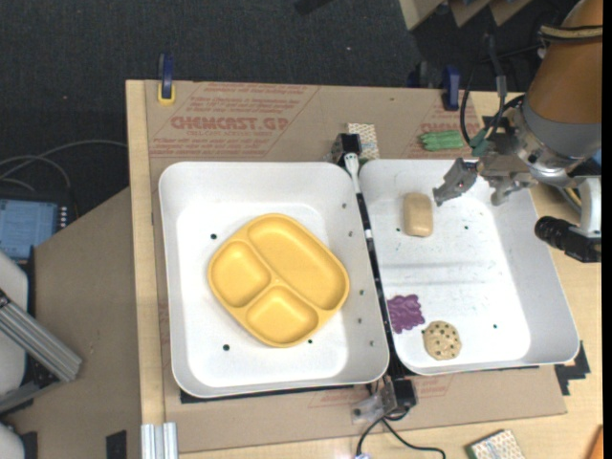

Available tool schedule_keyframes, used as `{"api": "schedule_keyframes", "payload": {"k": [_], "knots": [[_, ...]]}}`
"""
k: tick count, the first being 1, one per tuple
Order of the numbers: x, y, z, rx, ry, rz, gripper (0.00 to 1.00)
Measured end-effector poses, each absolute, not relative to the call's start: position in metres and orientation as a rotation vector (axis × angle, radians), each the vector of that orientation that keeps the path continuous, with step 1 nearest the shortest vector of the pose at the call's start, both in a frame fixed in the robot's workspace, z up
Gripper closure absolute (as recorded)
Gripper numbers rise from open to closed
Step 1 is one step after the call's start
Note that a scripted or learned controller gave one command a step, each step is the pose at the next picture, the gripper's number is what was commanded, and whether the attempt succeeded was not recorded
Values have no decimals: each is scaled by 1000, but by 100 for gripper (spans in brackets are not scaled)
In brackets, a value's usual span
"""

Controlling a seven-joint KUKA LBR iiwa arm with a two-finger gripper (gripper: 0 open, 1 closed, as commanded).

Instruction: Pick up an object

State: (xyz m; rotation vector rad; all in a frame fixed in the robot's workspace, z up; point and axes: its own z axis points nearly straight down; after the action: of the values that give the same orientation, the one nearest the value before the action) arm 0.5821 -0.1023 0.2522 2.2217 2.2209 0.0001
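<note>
In the right bin (521,285) lie three small objects: a tan oblong piece (417,215) near the back left, a purple grape-like piece (404,312) at the front left, and a round speckled cookie (441,339) beside it. My gripper (478,182) hovers above the bin's back edge, just right of the tan piece. Its two fingers (455,184) stand spread apart with nothing between them. The grey arm with its orange band (572,75) reaches in from the upper right.
The left bin (182,256) holds a yellow three-compartment plate (277,279). A green object (443,141) lies on the bench behind the right bin. A black clamp (348,149) sits at the divider's far end.
</note>
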Motion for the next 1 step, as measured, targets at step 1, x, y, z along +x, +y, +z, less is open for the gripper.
{"api": "schedule_keyframes", "payload": {"k": [1], "knots": [[584, -145, 81, 2234, 2225, -15, 0]]}}
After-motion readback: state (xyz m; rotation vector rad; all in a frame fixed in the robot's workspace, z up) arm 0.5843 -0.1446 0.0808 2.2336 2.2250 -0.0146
